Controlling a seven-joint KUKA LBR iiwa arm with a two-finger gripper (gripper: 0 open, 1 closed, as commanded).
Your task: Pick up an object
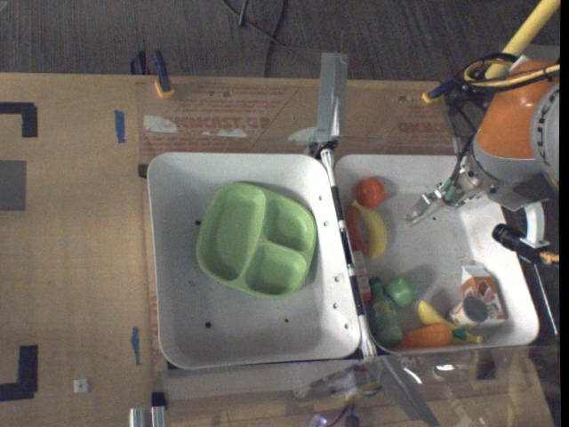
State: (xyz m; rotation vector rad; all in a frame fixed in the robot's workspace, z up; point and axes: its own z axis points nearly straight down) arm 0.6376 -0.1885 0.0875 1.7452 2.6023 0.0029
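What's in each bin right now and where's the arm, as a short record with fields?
left bin: green divided plate
right bin: tomato, banana, green bottle, small green item, carrot, small carton
arm: reaches in from the right, above the right bin's top right part
end effector: over bare floor of the right bin, right of the tomato, nothing seen between its fingers
task state: no object picked up yet

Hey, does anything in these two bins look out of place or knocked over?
Mostly tidy. The green divided plate sits askew in the left bin, rotated against its walls. In the right bin, the small carton seems to lie tipped beside the carrot.
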